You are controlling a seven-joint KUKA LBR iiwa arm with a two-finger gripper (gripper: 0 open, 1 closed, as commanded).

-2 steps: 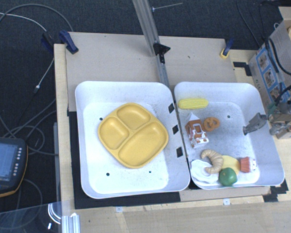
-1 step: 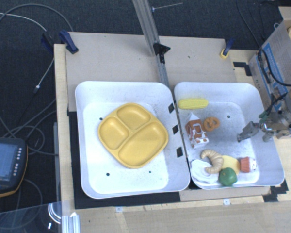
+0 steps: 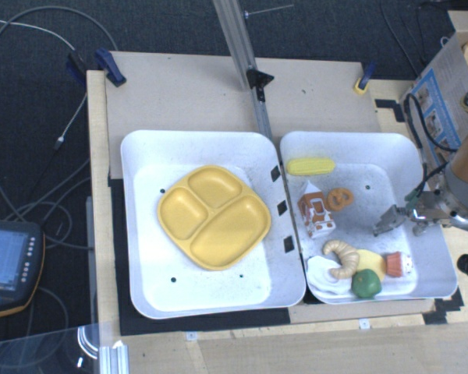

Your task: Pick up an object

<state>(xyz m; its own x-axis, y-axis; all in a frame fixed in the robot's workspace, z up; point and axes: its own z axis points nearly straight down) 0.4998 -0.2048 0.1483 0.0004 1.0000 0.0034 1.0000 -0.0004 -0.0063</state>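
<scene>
Gripper (image 3: 391,221) fingers stand apart, holding nothing, above bare floor in the right bin (image 3: 405,148); nearest target, the small orange-red toy block (image 3: 397,264) just below, looks light, rigid and smooth, best pinched across its short sides.

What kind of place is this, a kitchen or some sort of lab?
Most likely a robot lab, not a kitchen: two white bins sit on a clamped bench, toy food fills one, cables trail across the floor, and a handheld control screen lies beside it.
</scene>
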